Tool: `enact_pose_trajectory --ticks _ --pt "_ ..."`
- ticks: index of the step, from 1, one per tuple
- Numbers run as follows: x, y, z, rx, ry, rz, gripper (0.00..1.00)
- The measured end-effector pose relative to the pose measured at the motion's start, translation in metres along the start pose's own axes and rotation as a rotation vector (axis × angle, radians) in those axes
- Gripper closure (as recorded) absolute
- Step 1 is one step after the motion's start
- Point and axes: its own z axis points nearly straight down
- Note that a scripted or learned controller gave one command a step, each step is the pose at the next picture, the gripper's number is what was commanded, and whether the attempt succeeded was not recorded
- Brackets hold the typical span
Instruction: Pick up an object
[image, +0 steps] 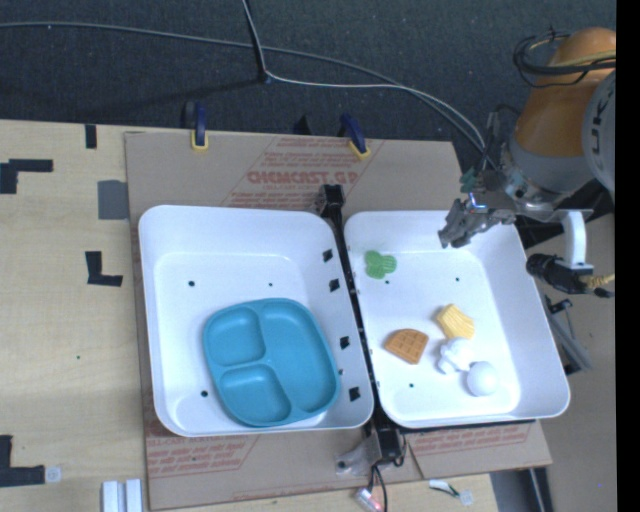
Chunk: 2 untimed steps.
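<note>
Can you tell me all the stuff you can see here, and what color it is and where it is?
bins: 2, white, side by side on the bench
divided plate: 1, light blue, in the left bin
green toy: 1, green, right bin, upper left
waffle piece: 1, orange-brown, right bin, middle
yellow piece: 1, yellow, right bin, beside the waffle piece
white toy: 1, white, right bin, lower right
clamps: 2, blue and yellow, on the cardboard's far edge
end effector: 1, grey, above the right bin's upper right corner
</note>
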Motion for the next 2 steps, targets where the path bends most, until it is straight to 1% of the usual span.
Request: enact_pose_trajectory --ticks 1,2 --pt "0.052 0.001 0.005 0.000 0.000 0.000 1.00" --pt "0.106 -0.004 0.017 0.000 0.000 -0.001 1.00"
